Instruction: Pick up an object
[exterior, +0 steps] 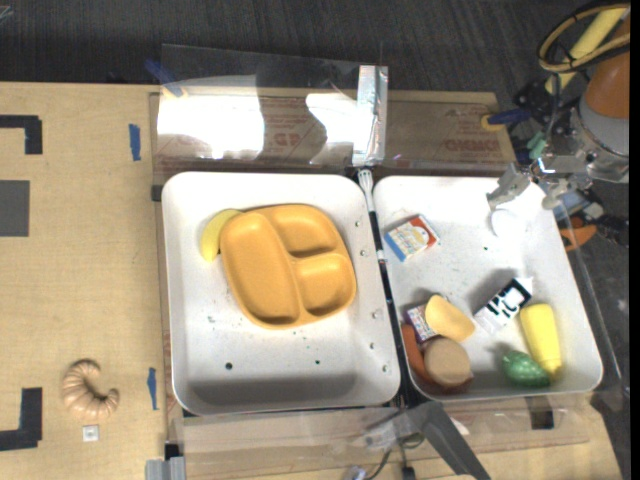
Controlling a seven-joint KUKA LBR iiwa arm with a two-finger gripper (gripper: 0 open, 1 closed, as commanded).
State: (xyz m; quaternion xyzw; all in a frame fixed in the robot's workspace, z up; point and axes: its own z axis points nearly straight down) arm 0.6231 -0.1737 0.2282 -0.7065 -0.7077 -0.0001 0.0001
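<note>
The gripper [520, 190] is hanging over the right bin's [470, 253] far right corner, its fingers apart and nothing between them, with the arm [605, 108] running off the right edge. Below it are lying a small carton [411, 237], a black-and-white box [503, 303], a corn cob [541, 336] and a half-hidden green piece [525, 368]. In the left bin [190, 298], an orange divided tray [286, 261] is covering most of a banana [211, 234].

Robotics lab test bench, not a home. Two white bins [372, 268] sit on a plywood board [75, 258] marked with black squares and blue tape [134, 141]; a taped clear plastic sheet [270, 113] stands just behind the bins. Right of the bins, bundled cables [575, 38] and the grey-orange arm [605, 108].
</note>
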